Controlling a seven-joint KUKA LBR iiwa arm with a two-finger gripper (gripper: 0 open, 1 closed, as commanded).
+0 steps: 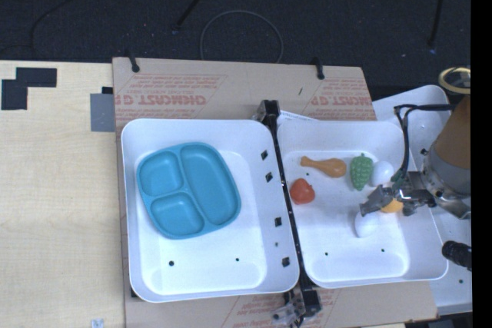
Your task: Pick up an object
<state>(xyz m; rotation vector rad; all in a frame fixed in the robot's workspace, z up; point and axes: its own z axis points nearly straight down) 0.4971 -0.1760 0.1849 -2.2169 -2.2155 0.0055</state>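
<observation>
Robot tool (382, 201) low over small toys in the right white bin (338, 265).

Taking the tool as landmark: a small white object (367, 226) lies just below it, a yellow piece (393, 205) sits against it, and I cannot tell its grip state. The green toy (361, 170) lies just up-left, the orange drumstick-shaped toy (324, 165) farther left with its long axis left-right, the red toy (302, 191) farthest left.

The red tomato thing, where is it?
The red tomato lies in the right bin, near its left wall, just below the tan drumstick toy.
</observation>
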